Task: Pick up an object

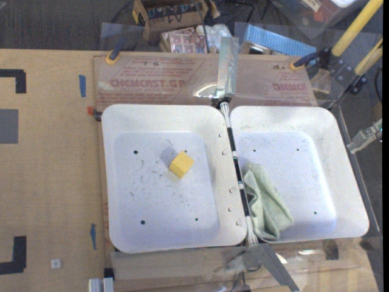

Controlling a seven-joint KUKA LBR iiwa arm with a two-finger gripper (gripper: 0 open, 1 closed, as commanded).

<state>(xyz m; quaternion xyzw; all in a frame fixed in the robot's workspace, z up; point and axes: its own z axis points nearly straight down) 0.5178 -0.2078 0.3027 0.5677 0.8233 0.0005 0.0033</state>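
Note:
A small yellow block (181, 164) lies near the middle of the left white bin (119, 124), slightly toward the back. A pale green cloth (265, 202) lies crumpled in the right white bin (322, 126). It is bunched against that bin's left wall and reaches down to the front rim.
The two bins meet along a raised seam (234, 163). A clear panel (200, 81) stands behind them, held by yellow-handled clamps (304, 61). Boxes and clutter (176, 17) lie beyond it. Bare wooden bench (48, 163) spreads to the left, with black marks and blue tape.

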